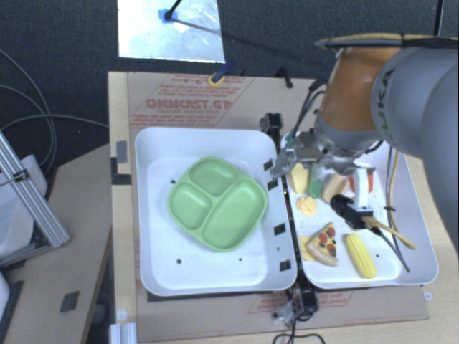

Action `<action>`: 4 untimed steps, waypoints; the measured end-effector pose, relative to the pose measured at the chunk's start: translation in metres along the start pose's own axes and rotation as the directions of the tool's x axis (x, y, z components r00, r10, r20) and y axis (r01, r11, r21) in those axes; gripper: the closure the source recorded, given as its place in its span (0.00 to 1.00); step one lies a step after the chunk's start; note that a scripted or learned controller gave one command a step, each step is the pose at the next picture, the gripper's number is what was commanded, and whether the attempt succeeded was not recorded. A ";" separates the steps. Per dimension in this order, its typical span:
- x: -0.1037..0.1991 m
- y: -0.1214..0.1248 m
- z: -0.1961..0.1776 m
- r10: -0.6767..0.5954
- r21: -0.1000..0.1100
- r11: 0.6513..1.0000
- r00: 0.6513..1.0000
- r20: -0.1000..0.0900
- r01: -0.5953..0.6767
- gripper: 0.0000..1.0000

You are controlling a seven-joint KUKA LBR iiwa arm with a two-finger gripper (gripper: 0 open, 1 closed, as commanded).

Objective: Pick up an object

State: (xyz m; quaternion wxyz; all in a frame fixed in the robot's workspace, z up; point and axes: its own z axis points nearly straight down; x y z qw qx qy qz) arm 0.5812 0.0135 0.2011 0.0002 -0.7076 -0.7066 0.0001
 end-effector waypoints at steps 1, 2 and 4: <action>0.000 0.011 0.017 -0.002 -0.001 1.000 1.000 0.000 0.002 0.00; 0.077 0.062 0.016 -0.012 -0.008 1.000 1.000 -0.001 0.012 0.00; -0.049 0.012 0.011 0.012 -0.003 1.000 1.000 0.007 -0.012 0.00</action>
